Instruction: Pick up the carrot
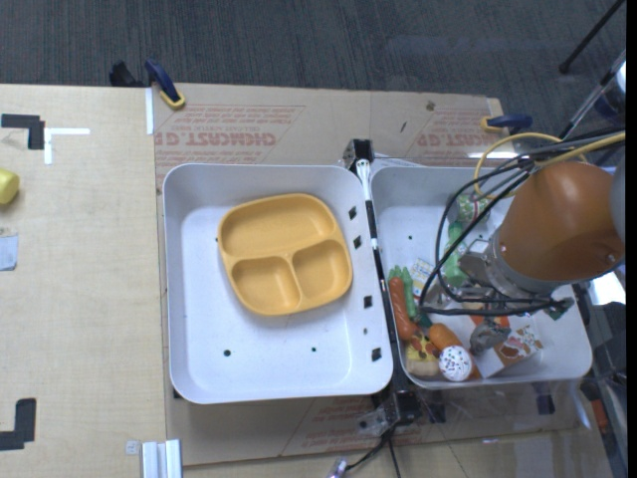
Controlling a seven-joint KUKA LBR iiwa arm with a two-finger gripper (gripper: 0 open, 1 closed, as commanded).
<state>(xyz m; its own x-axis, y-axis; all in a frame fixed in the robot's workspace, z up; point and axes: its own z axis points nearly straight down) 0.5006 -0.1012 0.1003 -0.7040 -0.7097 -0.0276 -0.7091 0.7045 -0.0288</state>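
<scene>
**Arm low over the right bin, carrot not yet lifted**

The two-finger gripper sits beneath the arm's orange band, low inside the right-hand shallow white bin, and its tip is buried among cables and clutter; whether it is released or clenched I cannot tell. Nothing can be seen gripped at the tip, so I do not count anything as held.

Just to the left of the tip, the long orange carrot lies along the bin's left wall, running roughly from the middle of the wall toward the near corner. Close around its lower end sit a small white ball with dark dots, a red-and-white printed packet and other small toy foods, crowded into the near part of the bin. A green item lies farther back, partly under the cables.

The left-hand white bin holds a yellow three-compartment plastic plate, well apart from the action.

By my reading, the step in hand is the approach or descent for the grasp. The tip appears to stand right of the carrot, so the next move calls for shifting toward the left wall, lining up across the carrot's narrow width, and closing without catching its neighbours or the bin wall
</scene>
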